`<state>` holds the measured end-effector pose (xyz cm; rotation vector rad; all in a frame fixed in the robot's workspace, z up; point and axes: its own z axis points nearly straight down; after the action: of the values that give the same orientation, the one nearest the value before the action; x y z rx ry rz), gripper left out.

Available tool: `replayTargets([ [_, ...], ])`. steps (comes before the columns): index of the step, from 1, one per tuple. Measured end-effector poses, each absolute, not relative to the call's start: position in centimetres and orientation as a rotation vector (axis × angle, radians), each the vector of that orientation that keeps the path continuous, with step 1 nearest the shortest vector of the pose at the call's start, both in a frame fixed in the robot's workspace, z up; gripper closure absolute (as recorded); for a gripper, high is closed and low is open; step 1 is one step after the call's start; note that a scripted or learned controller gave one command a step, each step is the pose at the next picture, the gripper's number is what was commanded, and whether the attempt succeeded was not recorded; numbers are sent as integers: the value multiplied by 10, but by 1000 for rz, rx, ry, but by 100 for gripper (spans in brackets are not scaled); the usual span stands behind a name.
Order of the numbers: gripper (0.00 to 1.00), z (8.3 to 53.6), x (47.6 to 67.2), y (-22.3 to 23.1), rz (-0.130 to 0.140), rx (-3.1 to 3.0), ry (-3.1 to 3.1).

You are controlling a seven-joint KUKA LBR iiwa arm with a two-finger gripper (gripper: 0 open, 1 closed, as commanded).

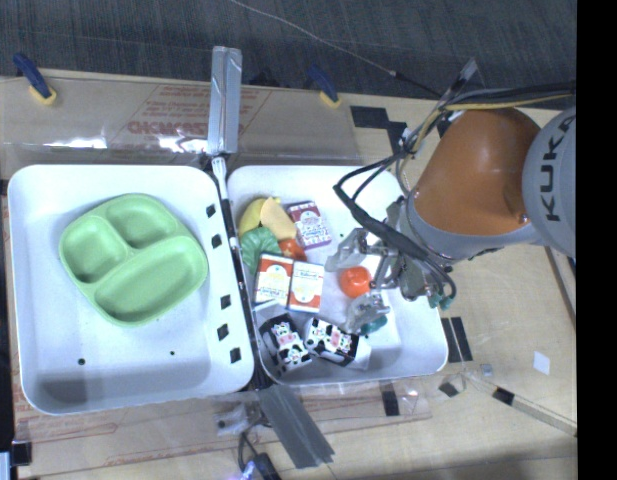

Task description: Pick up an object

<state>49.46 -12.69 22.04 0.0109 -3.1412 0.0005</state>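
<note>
Camera view: looks like the reach-in step, gripper (371,286) low inside the right bin (428,353), down among the clutter near its right half. Can't tell what the gripper itself is doing, too much cabling and metal in the way, so no calling it a grab yet.

Closest candidate: small orange-red round thing (354,280), maybe a toy tomato, sitting right against the gripper's left side, touching or just about. Hard to say whether it's actually between anything. Something pale teal (371,313) just on the near side of the gripper too, too blurry to name.

Rest of the pile off to the left: yellow banana-ish piece (264,215) and a dark red carton (308,224) at the far end, two orange-and-white boxes (290,284) mid-bin, two cow-print cartons (310,339) at the near edge. Green divided plate (134,257) in the left bin (33,368), well apart from the action.

Next move, probably: get squared up over the orange thing, close, then lift straight without dragging the neighbours along.
</note>
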Motion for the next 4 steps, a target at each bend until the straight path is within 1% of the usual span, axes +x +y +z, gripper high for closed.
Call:
replayTargets([
  [1, 0, 111, 535, -106, 2, 242, -3139],
  [2, 0, 99, 604, -105, 6, 254, -3143],
  [3, 100, 111, 606, -104, 8, 266, -3146],
  [4, 100, 148, 607, -99, 1, 451, -3113],
])
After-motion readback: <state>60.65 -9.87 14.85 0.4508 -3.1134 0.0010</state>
